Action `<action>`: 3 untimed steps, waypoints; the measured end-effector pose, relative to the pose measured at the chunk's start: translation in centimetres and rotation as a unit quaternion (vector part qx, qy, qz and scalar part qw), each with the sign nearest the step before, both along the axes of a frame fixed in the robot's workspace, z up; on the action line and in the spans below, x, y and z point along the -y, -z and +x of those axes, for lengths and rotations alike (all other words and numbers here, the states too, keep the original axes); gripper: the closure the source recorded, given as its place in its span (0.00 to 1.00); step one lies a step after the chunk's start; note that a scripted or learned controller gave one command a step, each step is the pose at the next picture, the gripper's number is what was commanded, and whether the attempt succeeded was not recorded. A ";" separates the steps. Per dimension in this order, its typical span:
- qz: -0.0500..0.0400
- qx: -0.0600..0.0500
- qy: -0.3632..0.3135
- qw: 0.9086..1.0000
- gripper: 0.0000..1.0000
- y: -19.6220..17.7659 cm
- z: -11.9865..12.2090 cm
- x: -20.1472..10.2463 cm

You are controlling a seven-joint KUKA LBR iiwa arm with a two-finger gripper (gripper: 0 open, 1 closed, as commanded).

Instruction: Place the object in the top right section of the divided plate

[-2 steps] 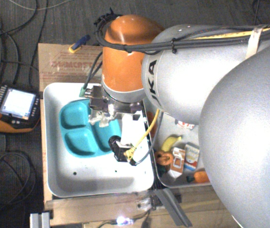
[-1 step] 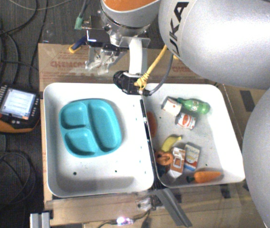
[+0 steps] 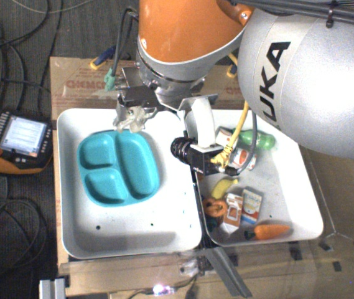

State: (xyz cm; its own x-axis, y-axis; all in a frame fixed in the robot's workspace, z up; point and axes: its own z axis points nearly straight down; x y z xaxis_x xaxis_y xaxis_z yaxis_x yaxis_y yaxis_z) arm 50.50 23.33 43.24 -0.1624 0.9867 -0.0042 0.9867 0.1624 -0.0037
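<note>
A blue divided plate (image 3: 140,167) lies in the left white bin (image 3: 127,229), with two small sections on its left and one long section on its right. All its sections look bare. My gripper (image 3: 133,119) hangs over the plate's far edge, just above the long right section. A pale, glinting shape shows at its tip, and I cannot make out what it is. The big grey and orange arm (image 3: 189,30) covers the top of the view and hides the bench behind it.
The right bin (image 3: 304,195) holds several small items: a green piece (image 3: 262,141), a yellow banana (image 3: 224,185), a carrot (image 3: 270,231), small cartons (image 3: 245,205). A black camera mount (image 3: 192,151) sits over the wall between the bins. A teach pendant (image 3: 18,143) lies on the floor at left.
</note>
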 end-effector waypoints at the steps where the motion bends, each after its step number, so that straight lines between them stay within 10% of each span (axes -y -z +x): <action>1: 0.000 0.000 0.009 1.000 1.00 1.4 -2.0 2.8; 2: 0.001 -0.002 -0.058 0.998 1.00 17.0 -2.2 1.3; 3: 0.001 0.000 -0.257 0.966 1.00 -0.1 -1.2 8.5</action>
